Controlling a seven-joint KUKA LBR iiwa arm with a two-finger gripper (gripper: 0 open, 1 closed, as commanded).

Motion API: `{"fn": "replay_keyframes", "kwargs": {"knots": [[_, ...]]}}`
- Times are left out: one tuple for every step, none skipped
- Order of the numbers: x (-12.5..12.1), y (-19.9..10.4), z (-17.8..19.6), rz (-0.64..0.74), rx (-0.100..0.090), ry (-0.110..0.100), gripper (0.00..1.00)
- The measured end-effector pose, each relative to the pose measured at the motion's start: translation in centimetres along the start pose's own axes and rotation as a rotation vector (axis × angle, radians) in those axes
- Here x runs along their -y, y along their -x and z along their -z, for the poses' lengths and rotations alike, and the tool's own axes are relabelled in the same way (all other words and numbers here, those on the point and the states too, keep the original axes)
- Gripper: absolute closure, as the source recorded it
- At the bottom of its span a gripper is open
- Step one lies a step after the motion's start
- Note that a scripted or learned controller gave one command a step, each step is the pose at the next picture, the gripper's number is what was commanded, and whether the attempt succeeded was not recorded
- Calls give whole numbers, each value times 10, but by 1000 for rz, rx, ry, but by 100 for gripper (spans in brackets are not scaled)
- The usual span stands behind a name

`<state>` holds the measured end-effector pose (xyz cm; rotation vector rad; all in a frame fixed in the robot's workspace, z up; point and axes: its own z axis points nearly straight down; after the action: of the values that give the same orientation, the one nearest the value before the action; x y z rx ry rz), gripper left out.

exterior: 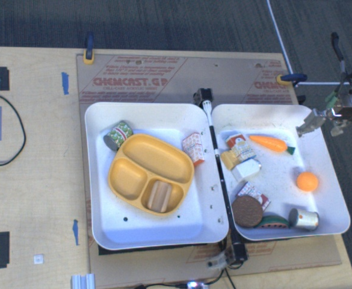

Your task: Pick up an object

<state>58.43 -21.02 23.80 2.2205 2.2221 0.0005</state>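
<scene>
End effector (pixel 311 122) sits at the far right rim of the right bin (pixel 338 212), finger state indeterminable, nothing observed gripped; nearest candidate, the toy carrot (pixel 268 142), lies just left of it, so pickup remains undone.

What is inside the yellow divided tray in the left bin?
The yellow divided tray holds one light brown piece in its lower right compartment. The other two compartments show bare yellow. Anything beneath the tray is covered.
</scene>
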Motion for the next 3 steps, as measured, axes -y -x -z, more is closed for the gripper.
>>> {"fn": "replay_keyframes", "kwargs": {"knots": [[-1, -45, -149, 0, 0, 1, 0], [76, -70, -152, -3, 4, 4, 0], [79, -103, -151, 0, 1, 5, 0]]}}
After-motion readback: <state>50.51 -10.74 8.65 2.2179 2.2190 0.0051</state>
